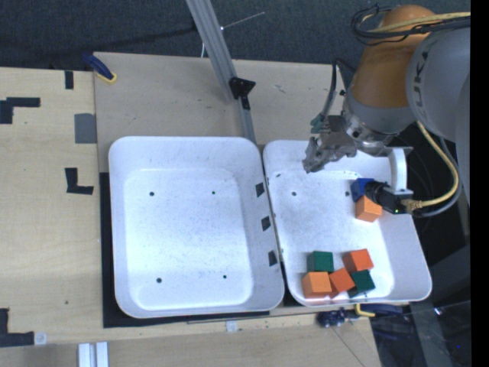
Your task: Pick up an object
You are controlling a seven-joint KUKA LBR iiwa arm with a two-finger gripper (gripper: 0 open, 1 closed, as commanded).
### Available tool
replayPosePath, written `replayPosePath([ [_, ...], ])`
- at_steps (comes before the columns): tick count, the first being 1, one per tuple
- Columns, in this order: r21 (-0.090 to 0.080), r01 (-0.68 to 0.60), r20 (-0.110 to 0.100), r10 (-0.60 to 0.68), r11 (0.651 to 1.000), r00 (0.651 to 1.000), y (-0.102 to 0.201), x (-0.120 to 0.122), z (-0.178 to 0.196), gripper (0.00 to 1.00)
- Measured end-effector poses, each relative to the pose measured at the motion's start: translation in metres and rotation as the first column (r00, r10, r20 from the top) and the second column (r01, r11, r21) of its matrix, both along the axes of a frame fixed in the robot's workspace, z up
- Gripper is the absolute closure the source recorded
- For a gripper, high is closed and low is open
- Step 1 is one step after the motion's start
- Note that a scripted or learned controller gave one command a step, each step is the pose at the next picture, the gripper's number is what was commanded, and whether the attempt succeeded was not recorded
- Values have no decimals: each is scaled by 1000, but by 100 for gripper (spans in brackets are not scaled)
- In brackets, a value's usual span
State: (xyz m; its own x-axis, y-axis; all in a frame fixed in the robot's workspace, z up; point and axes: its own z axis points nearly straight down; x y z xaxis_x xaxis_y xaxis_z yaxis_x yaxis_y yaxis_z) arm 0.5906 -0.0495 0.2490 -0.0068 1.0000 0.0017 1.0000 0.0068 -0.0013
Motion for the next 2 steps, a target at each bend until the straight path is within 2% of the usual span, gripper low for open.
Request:
replayPosePath([
  [1,-1,0,-2,0,1000,1000,55,6,-14,100],
  [2,0,-1,0,1,1000,1000,115,9,-7,100],
])
